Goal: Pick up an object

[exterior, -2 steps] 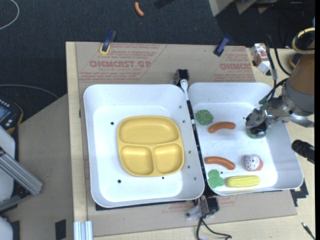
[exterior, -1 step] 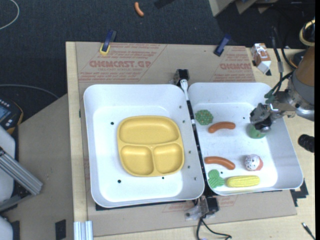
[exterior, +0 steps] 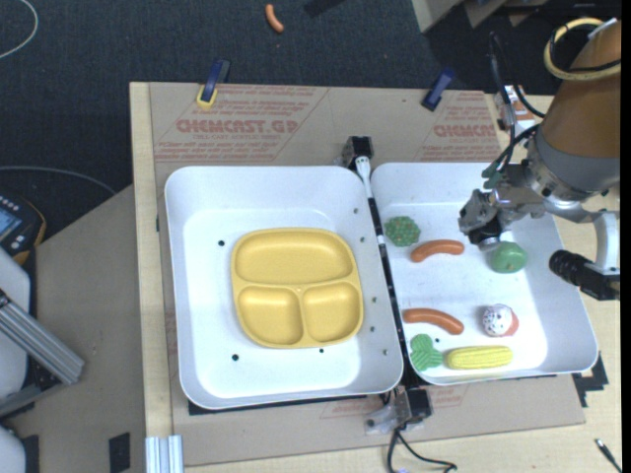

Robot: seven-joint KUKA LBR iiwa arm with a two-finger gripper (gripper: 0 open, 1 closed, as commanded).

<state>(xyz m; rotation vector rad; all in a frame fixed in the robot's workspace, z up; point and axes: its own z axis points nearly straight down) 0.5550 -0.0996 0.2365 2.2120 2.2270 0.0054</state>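
My gripper [exterior: 482,220] hangs low in the right bin [exterior: 567,308], just beside the green ball [exterior: 509,257], probably lining up a grasp. Cannot tell its opening from here; nothing visibly held.

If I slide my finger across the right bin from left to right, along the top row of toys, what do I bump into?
Bumpy green ball → orange sausage → robot gripper → smooth green ball.
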